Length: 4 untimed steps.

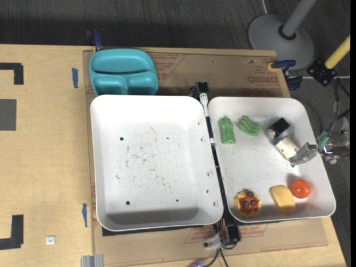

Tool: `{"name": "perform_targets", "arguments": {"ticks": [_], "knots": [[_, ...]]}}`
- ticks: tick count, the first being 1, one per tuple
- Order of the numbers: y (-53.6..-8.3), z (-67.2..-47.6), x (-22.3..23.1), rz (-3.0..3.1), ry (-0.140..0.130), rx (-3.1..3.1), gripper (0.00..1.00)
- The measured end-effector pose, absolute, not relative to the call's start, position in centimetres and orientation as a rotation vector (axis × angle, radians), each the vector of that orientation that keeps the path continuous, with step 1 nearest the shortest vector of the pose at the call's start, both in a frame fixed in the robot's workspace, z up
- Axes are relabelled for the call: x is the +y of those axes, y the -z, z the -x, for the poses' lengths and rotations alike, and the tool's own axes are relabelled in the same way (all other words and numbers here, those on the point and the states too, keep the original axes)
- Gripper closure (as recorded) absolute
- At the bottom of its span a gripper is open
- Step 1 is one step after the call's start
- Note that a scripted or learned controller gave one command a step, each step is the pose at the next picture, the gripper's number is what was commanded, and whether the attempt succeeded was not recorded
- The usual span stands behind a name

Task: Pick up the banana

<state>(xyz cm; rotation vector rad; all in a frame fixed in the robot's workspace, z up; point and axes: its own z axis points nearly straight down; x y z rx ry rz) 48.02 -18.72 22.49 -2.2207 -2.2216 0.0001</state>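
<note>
Front row of right bin (pixel 256 166), along its near wall, 3 items. Round brown-and-yellow piece with dark spots (pixel 248 202) is leftmost and yellow chunk (pixel 282 198) is in the middle. Orange-red ball (pixel 300 189) is on the right, just beside the chunk; can't tell if they touch. Yellow chunk is the only banana-coloured thing in view. It looks short and blocky, and I'm taking it as the banana. It lies flat on the bin floor toward the near-right corner.

Gripper (pixel 301 154) sits over the right side of the same bin, farther back than the ball and close to the right wall. It is apart from the yellow chunk and touches neither it nor the ball. Open or closed: can't tell, too small and cluttered there. Nothing visibly gripped.

Far part of right bin has 2 green pieces: a long ridged one (pixel 227 130) near the left wall and a knobbly one (pixel 250 126) just beside it. Both are apart from the gripper.

Left bin (pixel 150 149): floor shows faint scuffs and a few dark dots. Teal compartment tray (pixel 122 71) sits on the bench just behind its far rim.
</note>
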Motion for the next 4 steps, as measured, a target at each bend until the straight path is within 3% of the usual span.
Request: {"name": "perform_targets", "arguments": {"ticks": [1, 2, 3, 4], "knots": [[-8.5, -47.9, -10.0, 2.026, 0.002, -2.398, 0.0], [-8.6, -52.5, -9.6, 2.162, 0.003, -2.282, 0.0], [-18.4, -48.4, -3.2, 2.502, 0.001, -1.899, 0.0], [-18.4, -47.9, 5.3, 2.439, -0.001, -1.978, 0.0]]}}
